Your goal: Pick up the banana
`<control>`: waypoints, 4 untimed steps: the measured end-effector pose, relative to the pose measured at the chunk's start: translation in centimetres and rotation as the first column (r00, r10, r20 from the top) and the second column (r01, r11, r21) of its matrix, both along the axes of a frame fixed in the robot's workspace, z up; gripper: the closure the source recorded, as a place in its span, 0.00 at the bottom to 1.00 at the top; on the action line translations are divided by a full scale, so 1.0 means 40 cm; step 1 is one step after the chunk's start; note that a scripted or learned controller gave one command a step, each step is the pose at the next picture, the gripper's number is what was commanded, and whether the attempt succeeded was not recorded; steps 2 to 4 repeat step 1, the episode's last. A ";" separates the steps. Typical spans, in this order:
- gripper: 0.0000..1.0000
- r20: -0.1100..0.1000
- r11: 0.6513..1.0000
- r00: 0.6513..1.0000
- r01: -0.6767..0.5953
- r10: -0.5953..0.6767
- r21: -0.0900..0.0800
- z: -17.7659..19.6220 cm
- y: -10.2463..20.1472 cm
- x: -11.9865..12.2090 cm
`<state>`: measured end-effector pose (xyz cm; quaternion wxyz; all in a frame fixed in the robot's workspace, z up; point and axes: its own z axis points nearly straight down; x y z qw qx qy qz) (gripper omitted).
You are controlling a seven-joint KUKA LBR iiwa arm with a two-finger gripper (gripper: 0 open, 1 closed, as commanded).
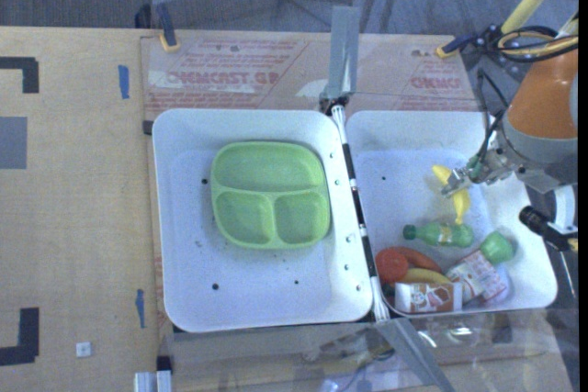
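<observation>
Bench layout, read from the left of the frame: bare wooden surface with black corner marks and blue tape strips; then the left bin [175, 225], white and shallow, bearing a green divided plate [269, 195] at its centre; then the right bin [386, 162], which adjoins the left bin along the middle seam and holds all remaining objects.

Contents of the right bin, lower part: a red tomato-like item [393, 263] nearest the seam; a small carton [428, 296] at the lower rim; a yellow-orange item [424, 274] between the two, identity uncertain; a green bottle [443, 235] lying on its side; a second printed package [480, 276]; a green cup-like object [497, 246] toward the right wall.

Task object: the banana [453, 188] sits in the upper right part of the right bin, just above the green bottle; its upper end is raised and lies between the fingers of the gripper [470, 172], which appear closed on it; the lower end hangs down toward the bottle, and contact with the bin floor cannot be determined.

Arm [544, 110]: enters from the right edge, orange band uppermost.

Step in hand, as judged: grasp made, lift beginning or pending; the hold is near one end, so the banana may pivot or slip. Next move calls for a slow vertical rise, clear of the bottle below, with the grip verified once the fruit is fully off the floor.
</observation>
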<state>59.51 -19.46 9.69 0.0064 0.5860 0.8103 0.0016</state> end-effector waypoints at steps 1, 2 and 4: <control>1.00 -0.015 0.993 0.993 0.115 -0.115 0.005 0.319 0.131 -0.002; 1.00 -0.015 0.993 0.993 0.115 -0.115 0.005 0.319 0.131 -0.002; 1.00 -0.015 0.993 0.993 0.115 -0.115 0.005 0.319 0.131 -0.002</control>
